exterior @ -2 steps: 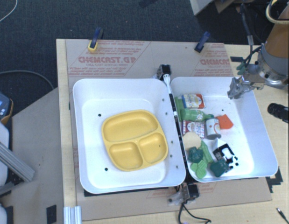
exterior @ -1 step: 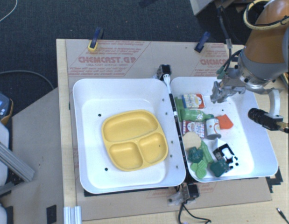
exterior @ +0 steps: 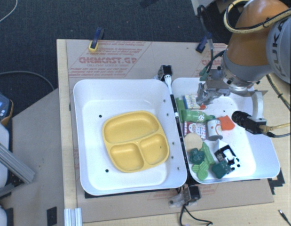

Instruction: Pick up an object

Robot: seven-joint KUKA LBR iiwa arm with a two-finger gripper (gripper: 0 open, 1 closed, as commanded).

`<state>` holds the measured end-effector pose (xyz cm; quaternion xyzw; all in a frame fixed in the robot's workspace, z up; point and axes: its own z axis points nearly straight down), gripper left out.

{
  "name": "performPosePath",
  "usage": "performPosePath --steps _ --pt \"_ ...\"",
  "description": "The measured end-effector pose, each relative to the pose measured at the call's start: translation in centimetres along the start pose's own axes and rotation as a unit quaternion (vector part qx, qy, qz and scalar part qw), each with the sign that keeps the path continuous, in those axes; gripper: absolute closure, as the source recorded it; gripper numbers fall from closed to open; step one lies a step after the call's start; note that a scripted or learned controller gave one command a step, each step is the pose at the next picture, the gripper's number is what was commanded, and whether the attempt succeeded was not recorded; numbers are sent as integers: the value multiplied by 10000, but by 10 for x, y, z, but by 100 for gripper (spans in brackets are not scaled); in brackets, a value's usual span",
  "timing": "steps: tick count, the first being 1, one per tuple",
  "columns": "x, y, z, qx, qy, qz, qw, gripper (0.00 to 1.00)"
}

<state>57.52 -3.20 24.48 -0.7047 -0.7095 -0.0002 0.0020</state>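
I log the surface (exterior: 112, 60) as brown board printed with red lettering. A yellow-and-blue clamp (exterior: 95, 41) grips its far left edge, a blue clamp (exterior: 204, 45) the far right. Dark carpet (exterior: 65, 8) lies beyond. A white cable (exterior: 9, 4) loops at top left.

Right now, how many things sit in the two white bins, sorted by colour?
Yellow: 1, the divided plate in the left bin.
Green: 3, a tube and two toy pieces in the right bin.
Orange: 1, a small block.
Black and white: 1, a small piece.
Total: 6 clearly countable; the pile hides others.
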Motion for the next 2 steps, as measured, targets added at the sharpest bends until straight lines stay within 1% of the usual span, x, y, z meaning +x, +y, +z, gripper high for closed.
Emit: performPosePath --steps 1,2 --pt "55 -10 20 12 -1 2 10000 100" --pt "104 -22 11 2 0 1 10000 100"
